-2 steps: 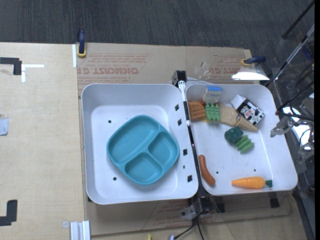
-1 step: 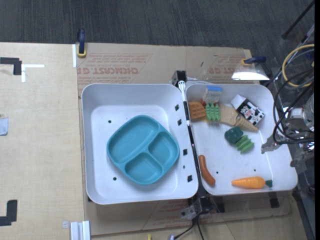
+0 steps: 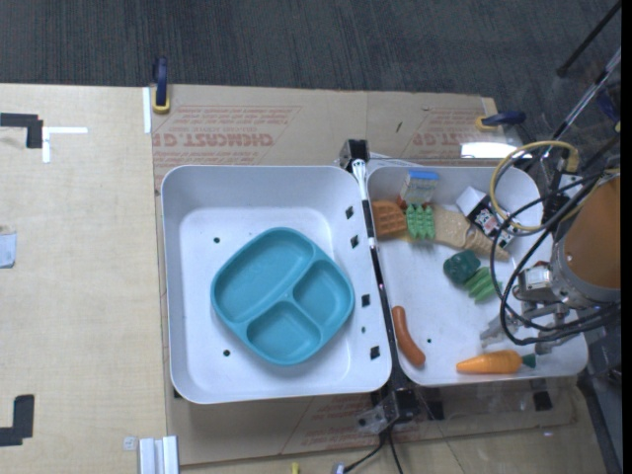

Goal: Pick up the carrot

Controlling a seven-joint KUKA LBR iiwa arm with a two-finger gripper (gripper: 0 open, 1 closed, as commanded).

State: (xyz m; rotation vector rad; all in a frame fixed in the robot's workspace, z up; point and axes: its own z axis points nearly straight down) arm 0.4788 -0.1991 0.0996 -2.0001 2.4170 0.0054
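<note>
The orange carrot [image 3: 489, 364] lies on its side near the front edge of the right bin [image 3: 434, 294], its green top pointing right. My gripper [image 3: 497, 333] hangs just above and slightly behind the carrot, at the bin's front right. Cables and the wrist partly cover it. Nothing is visibly held in it. The arm's orange band [image 3: 598, 242] sits above, at the right edge.
A red sausage [image 3: 407, 336] lies left of the carrot. Dark and light green pieces [image 3: 462, 268], an orange waffle [image 3: 389, 219], a green waffle [image 3: 422, 222] and a cracker [image 3: 453, 230] crowd the bin's back. The left bin [image 3: 188, 265] holds a blue divided plate [image 3: 283, 295].
</note>
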